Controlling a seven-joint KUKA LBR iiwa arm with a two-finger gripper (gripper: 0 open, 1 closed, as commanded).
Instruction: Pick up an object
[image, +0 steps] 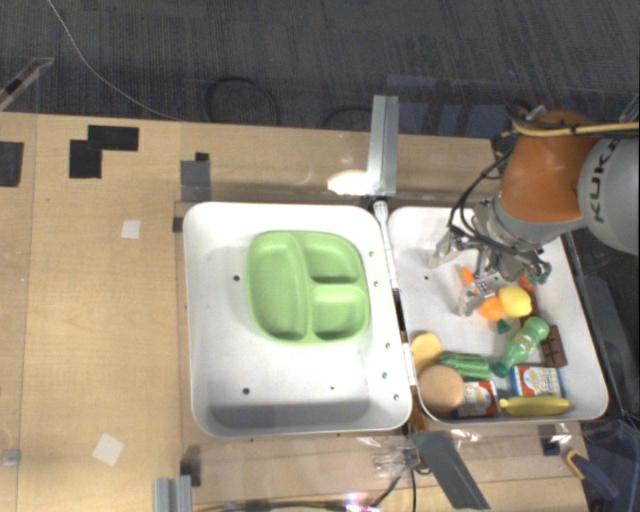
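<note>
Yellow banana (535, 405) (front edge), tool (485, 296) over orange toy (492, 310), right bin (420, 240)

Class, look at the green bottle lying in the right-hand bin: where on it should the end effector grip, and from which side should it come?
Probably from straight above, closing across the bottle's wider body, below its narrow neck. It lies tilted on its side, so the fingers should straddle its long axis. Other items crowd it, a yellow fruit above and a small carton below, leaving little room for a sideways approach.
</note>
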